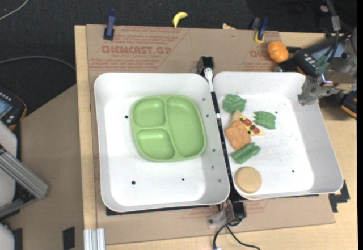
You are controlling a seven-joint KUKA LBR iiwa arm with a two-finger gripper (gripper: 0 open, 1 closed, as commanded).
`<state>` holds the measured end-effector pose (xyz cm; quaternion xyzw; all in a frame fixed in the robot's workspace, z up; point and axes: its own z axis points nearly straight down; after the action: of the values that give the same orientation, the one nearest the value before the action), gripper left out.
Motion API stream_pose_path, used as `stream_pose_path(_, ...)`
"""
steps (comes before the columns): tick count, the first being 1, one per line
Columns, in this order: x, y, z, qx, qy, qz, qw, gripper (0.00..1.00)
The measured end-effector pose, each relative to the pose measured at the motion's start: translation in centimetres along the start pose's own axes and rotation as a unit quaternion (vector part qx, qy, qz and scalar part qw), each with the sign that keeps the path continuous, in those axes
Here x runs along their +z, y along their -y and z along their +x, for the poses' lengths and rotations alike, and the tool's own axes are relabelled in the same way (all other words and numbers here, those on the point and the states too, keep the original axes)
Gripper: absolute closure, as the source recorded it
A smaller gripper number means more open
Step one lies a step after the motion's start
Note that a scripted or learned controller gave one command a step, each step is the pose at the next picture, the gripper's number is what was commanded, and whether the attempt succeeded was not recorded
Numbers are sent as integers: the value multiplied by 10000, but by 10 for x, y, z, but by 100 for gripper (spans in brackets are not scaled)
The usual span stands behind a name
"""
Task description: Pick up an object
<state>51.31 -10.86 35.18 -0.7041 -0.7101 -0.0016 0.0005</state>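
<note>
Two white bins sit side by side on the bench. The left bin (pixel 113 175) holds a green divided plate (pixel 168 128). The right bin (pixel 306 152) holds a cluster of toy food: a round tan bun (pixel 248 179) near its front edge, a slice of pizza (pixel 248 126), an orange-brown piece (pixel 237 135) and green vegetables (pixel 245 153). The gripper (pixel 311 94) hangs over the right bin's far right corner, well apart from the food; its state I cannot tell.
</note>
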Motion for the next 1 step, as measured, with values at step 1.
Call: stream_pose_path(1, -185, 33, 86, -8, 5, -108, 9999, 100)
